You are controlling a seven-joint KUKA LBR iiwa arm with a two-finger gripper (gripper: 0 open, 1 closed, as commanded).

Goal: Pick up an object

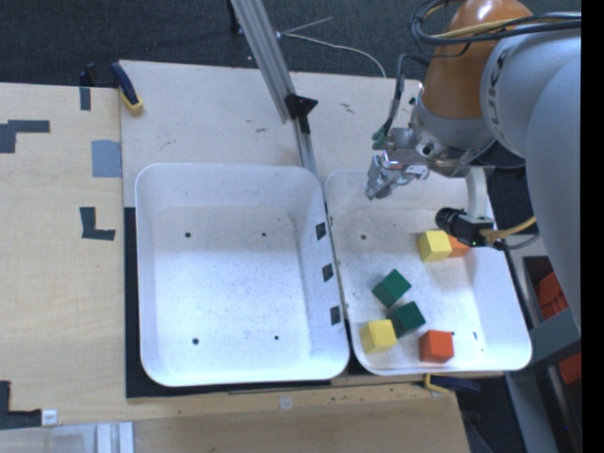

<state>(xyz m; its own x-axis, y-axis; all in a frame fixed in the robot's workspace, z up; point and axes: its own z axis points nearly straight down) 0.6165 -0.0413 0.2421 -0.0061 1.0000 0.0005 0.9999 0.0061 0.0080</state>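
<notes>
while the blocks wait low in the right bin (491,343), the gripper (379,189) hangs above its far rim.
nearest that bin's front edge sit an orange cube (436,345) and yellow cube (379,334); fingers look nearly pressed together, pinching nothing, so any pick lies down and nearer.

The pale wooden tabletop (57,253) is carrying two white bins sitting side by side and touching: the left bin (231,182) and the right bin (500,333). Grey tape patches (106,158) are lying on its left part, and a yellow-tipped clamp (127,88) is gripping its far edge.
</notes>
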